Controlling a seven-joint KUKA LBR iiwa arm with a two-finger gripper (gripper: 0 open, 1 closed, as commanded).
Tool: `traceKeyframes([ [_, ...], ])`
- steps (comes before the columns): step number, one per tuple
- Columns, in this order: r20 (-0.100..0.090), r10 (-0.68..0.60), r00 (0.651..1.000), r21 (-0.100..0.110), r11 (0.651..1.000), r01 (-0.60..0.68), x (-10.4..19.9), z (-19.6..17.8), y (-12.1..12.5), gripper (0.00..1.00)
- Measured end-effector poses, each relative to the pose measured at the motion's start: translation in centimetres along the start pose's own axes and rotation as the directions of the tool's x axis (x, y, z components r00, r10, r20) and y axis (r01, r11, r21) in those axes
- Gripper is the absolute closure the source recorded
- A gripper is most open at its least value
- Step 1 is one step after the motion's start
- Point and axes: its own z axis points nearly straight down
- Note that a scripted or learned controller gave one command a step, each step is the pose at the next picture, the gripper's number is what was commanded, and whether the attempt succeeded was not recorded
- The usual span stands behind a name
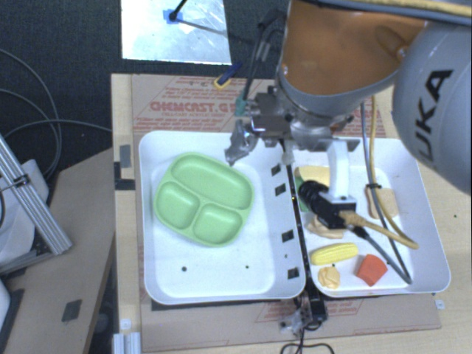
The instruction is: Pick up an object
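Though perhaps plastic, glossy yellow corn (334,254)

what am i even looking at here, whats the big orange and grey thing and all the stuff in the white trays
The big grey and orange shape is a robot arm, seen from one fixed camera above the bench looking down at a slant. The arm reaches in from the right of the picture. At its end is a gripper, a two-finger claw for picking things up, hanging over the back edge of the left tray. I cannot tell whether it is open or shut, and nothing shows between its fingers.

Two shallow white trays sit side by side. The left one holds a green divided plate. The right tray holds toy food: a corn cob, an orange-red block, a small yellowish piece, and a few more pieces partly hidden under a black part and cables. The arm's job is to pick up one object.
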Motion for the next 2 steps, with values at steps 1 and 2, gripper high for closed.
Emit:
traceKeyframes([
  [1, 0.000, -0.007, 1.000, -0.001, 1.000, 0.007, 0.0, -1.0, 0.0, 1.00],
  [2, -0.002, 0.008, 1.000, -0.009, 1.000, -0.008, -5.4, -10.4, -1.7, 1.00],
])
